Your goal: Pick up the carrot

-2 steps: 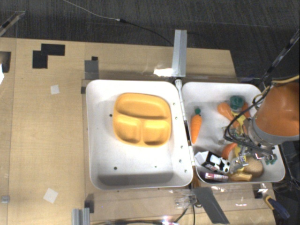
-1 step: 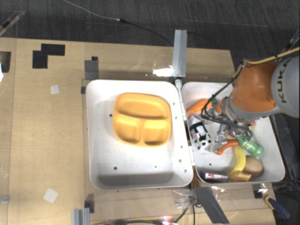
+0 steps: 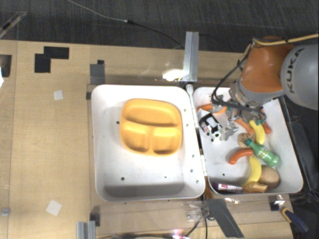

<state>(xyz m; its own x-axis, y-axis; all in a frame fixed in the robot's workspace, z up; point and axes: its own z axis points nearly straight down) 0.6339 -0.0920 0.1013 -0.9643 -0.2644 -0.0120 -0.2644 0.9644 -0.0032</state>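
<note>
The right bin [image 3: 289,148] holds a pile of small toys. An orange, carrot-like piece [image 3: 205,107] shows at the bin's upper left, partly covered by the wrist. Another orange end [image 3: 265,127] sticks out on the wrist's right side; I cannot tell whether the two are one carrot. My gripper [image 3: 228,129] hangs low over the upper middle of this bin, just below the orange pieces and next to a black-and-white object [image 3: 210,126]. Nothing is visibly held.
A yellow divided plate [image 3: 151,126] lies in the left bin [image 3: 107,173]. In the right bin are an orange-red sausage shape [image 3: 240,155], a green bottle [image 3: 264,153], two yellow bananas [image 3: 257,131] [image 3: 255,171], a brown potato [image 3: 269,176] and a pen [image 3: 229,186].
</note>
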